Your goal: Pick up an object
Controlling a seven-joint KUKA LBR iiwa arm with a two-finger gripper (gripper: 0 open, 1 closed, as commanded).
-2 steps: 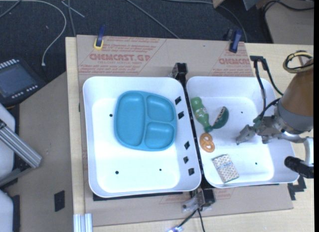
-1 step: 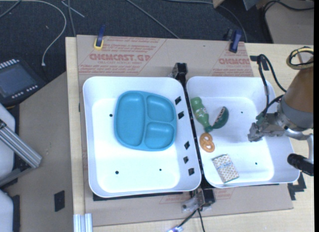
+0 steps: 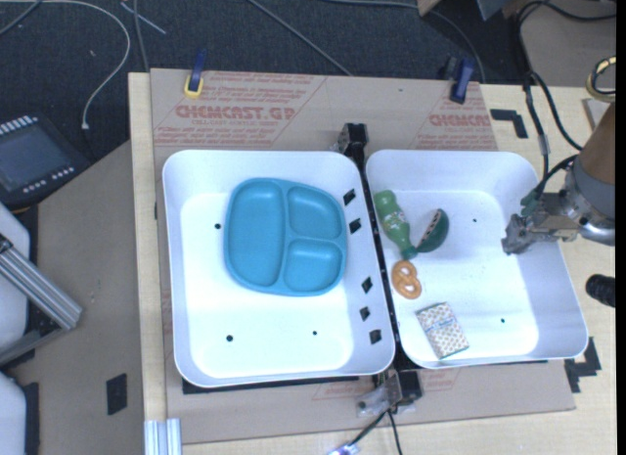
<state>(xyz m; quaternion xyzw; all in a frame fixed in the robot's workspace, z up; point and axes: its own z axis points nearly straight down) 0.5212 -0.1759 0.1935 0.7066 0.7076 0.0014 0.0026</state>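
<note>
Cardboard (image 3: 293, 101) print (partly legible) "CHEMCAST GP", twice

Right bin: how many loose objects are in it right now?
4. A green bottle-shaped toy near the divider, a watermelon slice beside it, a pretzel below them, and a small patterned packet at the near edge. Nothing looks hidden.

two white bins (image 3: 196, 345), one blue plate (image 3: 286, 236), four small objects (image 3: 421, 257).
</note>
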